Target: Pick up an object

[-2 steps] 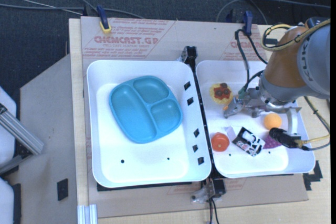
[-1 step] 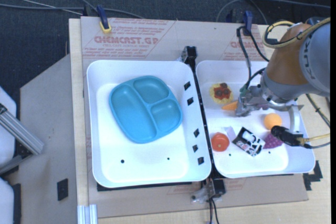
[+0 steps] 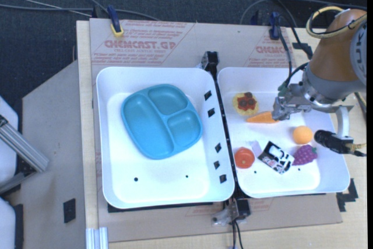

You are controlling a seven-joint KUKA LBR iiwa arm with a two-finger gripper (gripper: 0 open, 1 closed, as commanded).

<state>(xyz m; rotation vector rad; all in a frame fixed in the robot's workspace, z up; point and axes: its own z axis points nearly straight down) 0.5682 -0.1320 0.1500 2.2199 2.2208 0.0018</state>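
Behind both bins, red "CHEMCAST GP" print runs across the brown board [image 3: 145,44]. Arm [image 3: 335,61] reaches in from 3 o'clock; gripper [image 3: 282,109] sits low in the right bin [image 3: 332,181], at the thick end of the carrot [image 3: 262,118]. Finger state: cannot tell. Left bin [image 3: 111,125] holds a smooth blue divided plate [image 3: 161,119].

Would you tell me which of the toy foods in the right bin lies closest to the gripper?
The orange carrot: its thick end lies right at the gripper, while the orange ball, purple grapes and red tomato sit farther off.
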